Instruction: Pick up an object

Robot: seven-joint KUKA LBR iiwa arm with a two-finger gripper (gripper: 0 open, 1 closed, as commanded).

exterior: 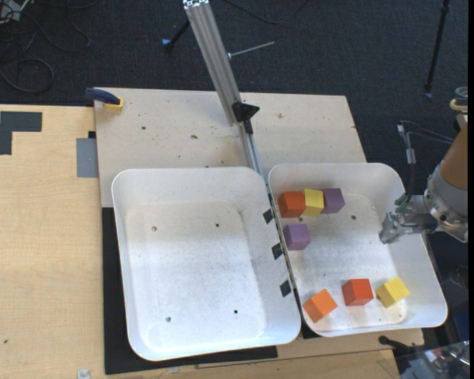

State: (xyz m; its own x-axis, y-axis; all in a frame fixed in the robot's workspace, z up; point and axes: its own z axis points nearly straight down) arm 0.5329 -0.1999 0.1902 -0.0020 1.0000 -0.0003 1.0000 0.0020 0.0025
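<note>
Over the right bin's [426, 313] right rim hover the fingers [389, 231]; their spread is unclear; 7 blocks [357, 292] lie scattered.

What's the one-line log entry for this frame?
arm: at right bin's right rim | gripper: nothing seen held | right bin: seven blocks, three in a row at back, nearest yellow block | pick: not yet done

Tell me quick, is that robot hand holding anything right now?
Gripper: at the right bin's right edge, nothing seen in it; open or closed cannot be told.
</note>
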